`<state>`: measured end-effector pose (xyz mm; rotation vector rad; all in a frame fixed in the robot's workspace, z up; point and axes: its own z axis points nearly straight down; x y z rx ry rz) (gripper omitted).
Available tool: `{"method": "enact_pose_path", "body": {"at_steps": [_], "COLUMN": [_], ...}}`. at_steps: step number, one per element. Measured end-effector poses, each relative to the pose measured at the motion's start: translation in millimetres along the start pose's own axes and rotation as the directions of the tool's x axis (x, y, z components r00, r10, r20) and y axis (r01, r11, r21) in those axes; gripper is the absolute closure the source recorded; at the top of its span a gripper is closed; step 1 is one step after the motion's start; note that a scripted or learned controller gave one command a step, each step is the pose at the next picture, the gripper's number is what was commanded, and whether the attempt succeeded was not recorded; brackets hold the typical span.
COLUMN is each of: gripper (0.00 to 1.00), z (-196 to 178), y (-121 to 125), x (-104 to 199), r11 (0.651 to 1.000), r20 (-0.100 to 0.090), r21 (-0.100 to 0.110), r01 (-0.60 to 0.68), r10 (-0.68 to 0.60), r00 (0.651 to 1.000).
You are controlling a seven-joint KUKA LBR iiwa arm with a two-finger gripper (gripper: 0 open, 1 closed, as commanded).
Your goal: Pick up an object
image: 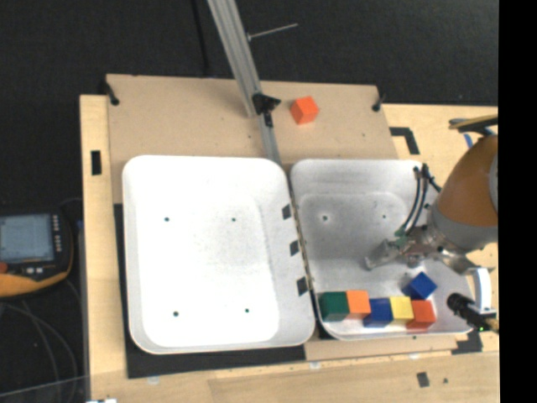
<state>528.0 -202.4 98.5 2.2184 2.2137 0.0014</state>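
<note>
Aim for lone blue cube [420, 285] in right bin [352, 183], near-right, just far of row w/ green cube [334, 305]; gripper [394, 253] just left of it, prob. empty, finger state unclear; drop straight, avoid nudging row.

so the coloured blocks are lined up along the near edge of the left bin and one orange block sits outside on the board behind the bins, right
Not quite. In the camera view the coloured blocks are lined up along the near edge of the right bin, not the left bin. The rest holds: one orange block sits outside on the board behind the bins.
</note>
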Motion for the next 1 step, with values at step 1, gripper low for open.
{"method": "enact_pose_path", "body": {"at_steps": [1], "gripper": [0.0], "z": [0.0], "y": [1.9], "x": [9.1], "r11": [1.0], "r20": [-0.002], "r21": [0.0], "r01": [0.004], "r10": [-0.004], "r00": [1.0]}}
